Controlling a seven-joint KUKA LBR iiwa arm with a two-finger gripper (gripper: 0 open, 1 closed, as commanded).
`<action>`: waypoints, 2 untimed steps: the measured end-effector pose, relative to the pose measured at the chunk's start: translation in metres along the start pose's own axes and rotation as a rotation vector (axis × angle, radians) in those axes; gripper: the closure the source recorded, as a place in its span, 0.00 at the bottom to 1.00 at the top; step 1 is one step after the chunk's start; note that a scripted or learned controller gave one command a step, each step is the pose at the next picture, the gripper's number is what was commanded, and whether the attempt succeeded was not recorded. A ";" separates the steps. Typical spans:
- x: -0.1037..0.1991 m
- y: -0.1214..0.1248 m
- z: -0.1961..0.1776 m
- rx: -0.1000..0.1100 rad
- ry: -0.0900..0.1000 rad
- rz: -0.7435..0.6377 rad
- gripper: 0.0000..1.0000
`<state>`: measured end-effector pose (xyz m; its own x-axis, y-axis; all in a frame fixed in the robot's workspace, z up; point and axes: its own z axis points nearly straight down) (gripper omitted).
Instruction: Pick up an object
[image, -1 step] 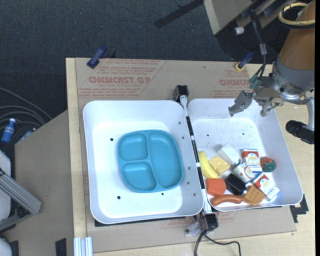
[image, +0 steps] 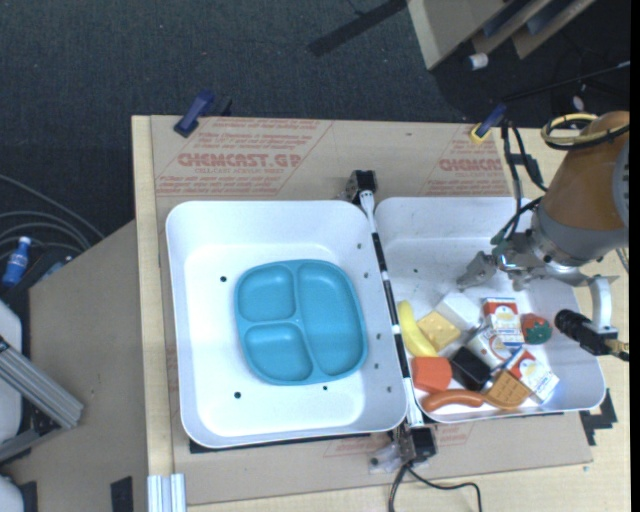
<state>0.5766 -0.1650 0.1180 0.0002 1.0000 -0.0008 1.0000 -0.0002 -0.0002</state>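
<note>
The claw (image: 497, 262) hovers at twelve o'clock of the right bin (image: 440, 215), holding nothing; whether it's spread, I can't tell. The toys crowd toward six o'clock: smooth curved banana (image: 410, 330), pale sponge-like cheese block (image: 438, 330), glossy orange block (image: 432, 374). Packed so tight, a grab could slip or nudge neighbours.

A blue divided plate (image: 299, 322) lies in the left bin (image: 200, 250); toys crowd the right bin (image: 430, 225).

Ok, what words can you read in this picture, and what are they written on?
"CHEMCAST G P": red print on the brown board under the bins, left side.
"CHEMCAS": the same print on the right side, cut off by the cable.
Snack packets in the right bin: print too small to read.
</note>
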 end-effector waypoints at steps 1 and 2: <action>-0.036 0.042 0.034 0.000 0.000 0.000 0.00; -0.043 0.023 0.033 0.002 0.002 -0.001 0.00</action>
<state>0.5992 -0.2080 0.0848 -0.0003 1.0000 0.0015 1.0000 0.0003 -0.0020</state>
